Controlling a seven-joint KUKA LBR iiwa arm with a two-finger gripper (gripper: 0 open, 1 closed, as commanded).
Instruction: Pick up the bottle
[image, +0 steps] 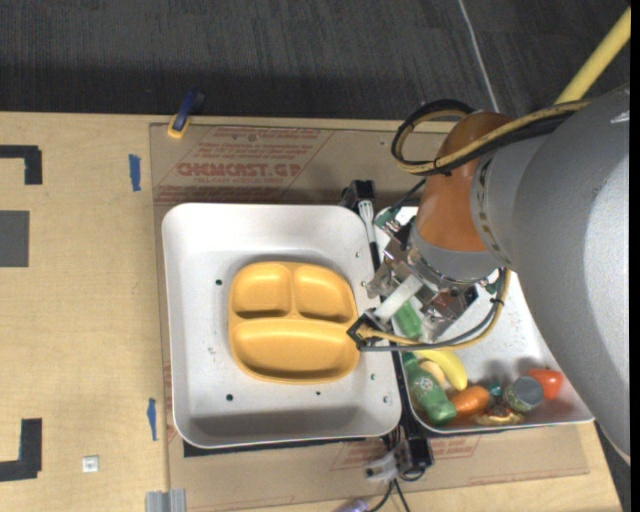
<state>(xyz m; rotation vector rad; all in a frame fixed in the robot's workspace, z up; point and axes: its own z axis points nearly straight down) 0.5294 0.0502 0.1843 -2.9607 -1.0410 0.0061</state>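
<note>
Camera view is showing the grey arm leaning in over the right bin (548, 352), its pincer (400, 312) hanging low near the wall shared with the left bin (190, 300). Whether the pincer is open or closed I cannot tell; wrist and cables are hiding its tips. The green bottle (430, 398) seems to be lying on its side just below the pincer, toward the bin's near edge, and another green patch is peeking out right under the wrist, too hidden to name. A banana (445, 366) is lying beside and partly across the bottle, with an orange carrot-like piece (470, 401) touching its far end and a red tomato-like piece (545, 381) farther off. A yellow divided tray (293, 322) is sitting in the left bin, off to the pincer's other side.

I am judging the risk to be crowding: closing here could catch the banana instead, or nudge the bottle so it is rolling away. The loose cable near the pincer could also be snagging on the bin wall.
</note>
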